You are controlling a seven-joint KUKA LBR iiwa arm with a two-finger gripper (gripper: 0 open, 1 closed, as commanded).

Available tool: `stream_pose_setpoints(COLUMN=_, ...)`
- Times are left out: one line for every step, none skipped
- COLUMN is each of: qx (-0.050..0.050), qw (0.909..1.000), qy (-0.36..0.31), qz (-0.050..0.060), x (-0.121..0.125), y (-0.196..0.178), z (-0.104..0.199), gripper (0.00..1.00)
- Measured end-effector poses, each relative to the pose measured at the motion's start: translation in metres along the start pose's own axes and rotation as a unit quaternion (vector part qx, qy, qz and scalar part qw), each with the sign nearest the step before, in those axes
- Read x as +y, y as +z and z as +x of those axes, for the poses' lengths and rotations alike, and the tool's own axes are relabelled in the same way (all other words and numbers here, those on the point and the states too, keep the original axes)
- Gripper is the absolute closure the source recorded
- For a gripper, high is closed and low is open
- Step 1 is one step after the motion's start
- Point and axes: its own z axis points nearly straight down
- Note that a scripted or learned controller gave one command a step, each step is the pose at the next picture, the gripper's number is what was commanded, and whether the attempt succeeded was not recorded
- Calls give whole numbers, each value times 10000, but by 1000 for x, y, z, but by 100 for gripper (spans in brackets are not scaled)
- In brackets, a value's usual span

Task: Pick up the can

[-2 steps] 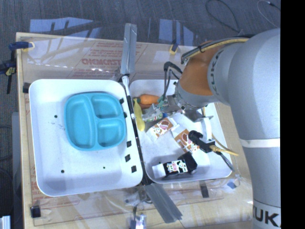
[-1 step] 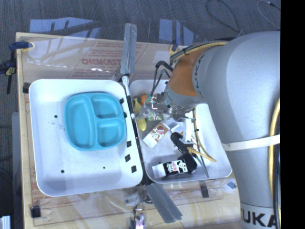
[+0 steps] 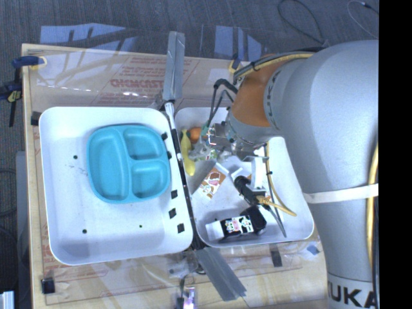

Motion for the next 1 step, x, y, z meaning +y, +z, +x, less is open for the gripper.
stream_pose_setpoints(qx=83, qw=9999, qy=51, qz=91, x=29, y=-82, z=32, gripper=100)
